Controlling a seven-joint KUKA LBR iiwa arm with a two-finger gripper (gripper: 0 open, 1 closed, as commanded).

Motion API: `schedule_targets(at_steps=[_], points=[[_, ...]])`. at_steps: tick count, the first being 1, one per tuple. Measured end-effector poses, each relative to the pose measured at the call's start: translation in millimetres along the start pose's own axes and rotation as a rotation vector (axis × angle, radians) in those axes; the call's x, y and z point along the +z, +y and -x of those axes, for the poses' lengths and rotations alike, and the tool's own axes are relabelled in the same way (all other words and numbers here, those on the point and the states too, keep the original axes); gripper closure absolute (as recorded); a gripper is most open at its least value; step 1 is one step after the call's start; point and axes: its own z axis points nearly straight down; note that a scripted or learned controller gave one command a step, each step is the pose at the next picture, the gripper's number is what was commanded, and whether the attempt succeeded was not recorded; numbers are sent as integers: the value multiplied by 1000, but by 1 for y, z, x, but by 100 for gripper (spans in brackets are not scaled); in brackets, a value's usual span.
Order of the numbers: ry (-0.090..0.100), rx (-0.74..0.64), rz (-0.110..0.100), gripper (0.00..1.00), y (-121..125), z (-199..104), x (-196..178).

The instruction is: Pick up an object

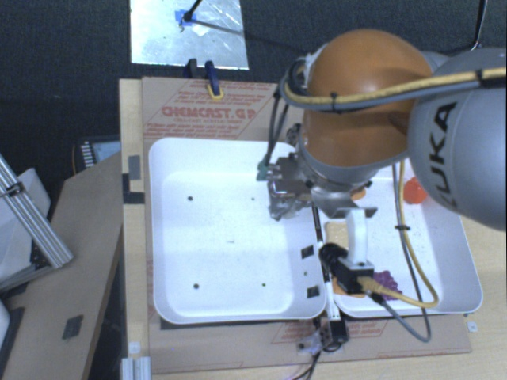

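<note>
While the grey arm (451, 133) reached in from the right, its bulky orange band (364, 93) loomed over the seam between the two bins and hid much of the right bin (451, 283). Beneath lay a brown cardboard sheet (198, 109) printed with red lettering, and on it the left bin (222, 236), a smooth, shallow white tray with rounded corners and a few dark specks. A crinkled silvery foil square (188, 22) sat on the dark surface beyond. The gripper (283, 187), a cluster of grey metal, hung above the left bin's right side; whether it was clenched or released I cannot tell. A yellow cable (416, 279) looped over the right bin. There lay small objects: an orange one (413, 190) near the far edge and a purple one (384, 279) near the front, partly screened by a black connector (341, 266).
</note>
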Motion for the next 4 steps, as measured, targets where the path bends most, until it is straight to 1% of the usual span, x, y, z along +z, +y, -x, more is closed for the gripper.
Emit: schedule_targets(at_steps=[1,2,3,4], points=[[4,-1,12,100,1,1,-31],[3,6,20,100,0,76,-135],[4,-4,14,100,4,47,-169],[5,-10,10,100,-2,-28,-169]])
